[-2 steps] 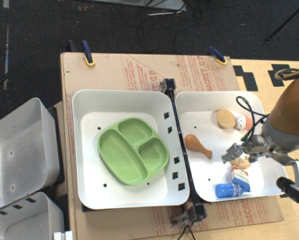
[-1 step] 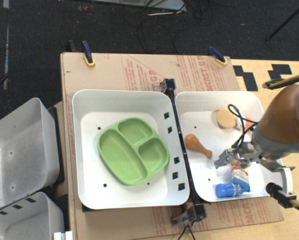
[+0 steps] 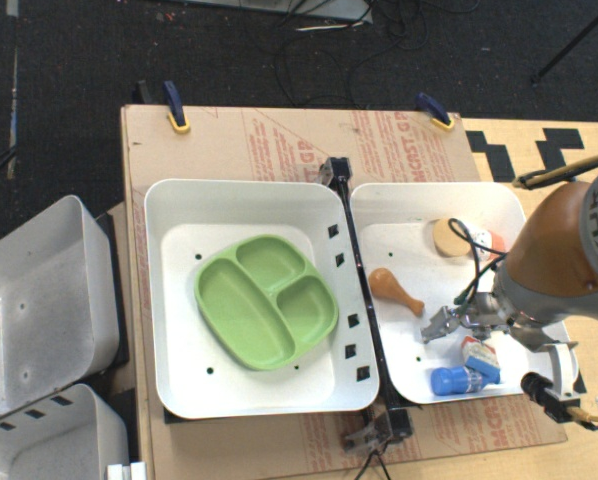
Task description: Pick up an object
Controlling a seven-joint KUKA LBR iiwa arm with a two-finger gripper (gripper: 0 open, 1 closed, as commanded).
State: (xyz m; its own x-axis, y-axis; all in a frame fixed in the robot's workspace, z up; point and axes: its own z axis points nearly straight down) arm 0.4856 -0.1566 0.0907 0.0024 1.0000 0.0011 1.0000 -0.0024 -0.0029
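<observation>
2 white bins [image 3: 169,298] on counter [image 3: 279,138]: 1 green tray [image 3: 266,300] left; right bin w/ 1 drumstick [image 3: 393,289], 1 blue bottle [image 3: 465,376]; end effector [image 3: 447,322] grip state can't tell.

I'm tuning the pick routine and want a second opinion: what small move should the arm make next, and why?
Probably a short move toward the orange drumstick-shaped toy in the right bin, then down. The gripper hovers just beside it with nothing visibly between the jaws, and the toy lies apart from the blue bottle, so a grasp there looks least cluttered.
</observation>
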